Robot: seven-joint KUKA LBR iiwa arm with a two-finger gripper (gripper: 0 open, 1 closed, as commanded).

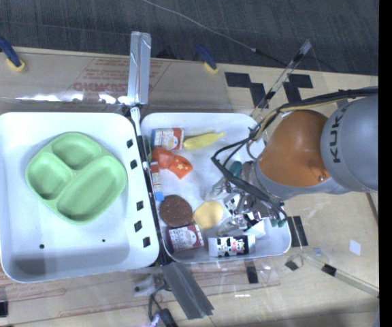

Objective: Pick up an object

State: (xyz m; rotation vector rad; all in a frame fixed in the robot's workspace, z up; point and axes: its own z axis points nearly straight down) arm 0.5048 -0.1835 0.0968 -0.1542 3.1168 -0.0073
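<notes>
The right bin [267, 129] holds several toy foods. A small can [167, 138] and a yellow banana [203, 140] lie at its far side, with a red packet [172, 163] just below them. Nearer the front are a brown round patty [176, 210], a pale yellow round piece [209, 214], a dark red can [184, 237] and a black-and-white carton [232, 245]. My gripper [242, 208] hangs low inside this bin, just right of the yellow piece and above the carton. Wrist and cables hide what lies under it.
The left bin [9, 251] carries a green divided plate [77, 176]. A divider wall with black clips [141, 196] separates the bins. The orange wrist band [292, 150] and grey arm [356, 145] cover the right bin's right side. A metal bar [139, 67] stands behind the bins.
</notes>
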